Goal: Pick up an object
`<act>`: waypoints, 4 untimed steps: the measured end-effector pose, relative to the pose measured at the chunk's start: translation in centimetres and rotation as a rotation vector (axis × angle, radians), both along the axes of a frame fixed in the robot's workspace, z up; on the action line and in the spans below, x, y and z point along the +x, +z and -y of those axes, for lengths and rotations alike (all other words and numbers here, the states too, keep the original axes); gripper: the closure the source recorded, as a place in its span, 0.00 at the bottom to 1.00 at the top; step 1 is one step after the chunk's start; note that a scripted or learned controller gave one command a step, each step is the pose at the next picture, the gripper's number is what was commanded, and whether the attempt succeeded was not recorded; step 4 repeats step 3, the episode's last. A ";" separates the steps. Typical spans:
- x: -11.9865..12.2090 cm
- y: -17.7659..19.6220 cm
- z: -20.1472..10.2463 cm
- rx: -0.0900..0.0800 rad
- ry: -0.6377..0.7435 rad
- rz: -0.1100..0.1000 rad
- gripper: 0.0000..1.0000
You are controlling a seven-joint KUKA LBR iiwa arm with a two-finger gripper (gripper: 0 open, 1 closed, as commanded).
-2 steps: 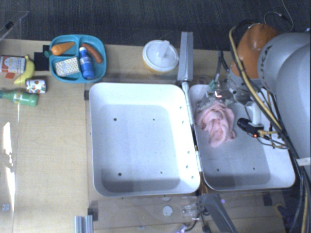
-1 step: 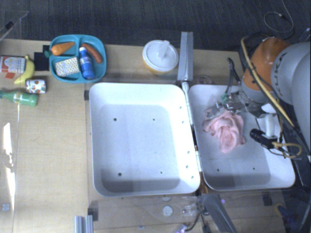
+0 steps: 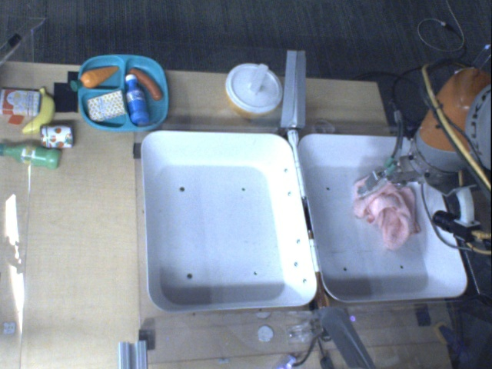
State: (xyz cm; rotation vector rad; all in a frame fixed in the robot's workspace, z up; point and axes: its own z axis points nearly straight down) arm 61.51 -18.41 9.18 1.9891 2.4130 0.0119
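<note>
**Claw at the pink cloth in the right bin**

Where the arm (image 3: pixel 453 121) reaches in from the right of the camera view, its claw (image 3: pixel 382 177) sits low over the right bin (image 3: pixel 338 275), at the upper edge of a crumpled pink cloth (image 3: pixel 388 210). Whether the claw is spread or pressed together cannot be told; its tips blur into the cloth. The cloth lies on the bin floor, toward the right side. Beside it, the left bin (image 3: pixel 219 214) shares a metal divider (image 3: pixel 294 91) with its neighbour. Behind the bins on the desk (image 3: pixel 69 267) stand a white lidded cup (image 3: pixel 254 89) and a blue sectioned tray (image 3: pixel 123 92) of toy food. Near the far left edge lie a banana (image 3: pixel 40 112), a small can (image 3: pixel 57 136) and a green bottle (image 3: pixel 32 155).
</note>
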 end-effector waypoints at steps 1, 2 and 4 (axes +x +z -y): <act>-1.7 -0.2 -6.2 0.003 0.062 -0.004 0.00; -1.4 1.0 -6.2 0.001 0.063 0.004 1.00; 5.1 9.4 -13.0 0.002 0.140 -0.010 1.00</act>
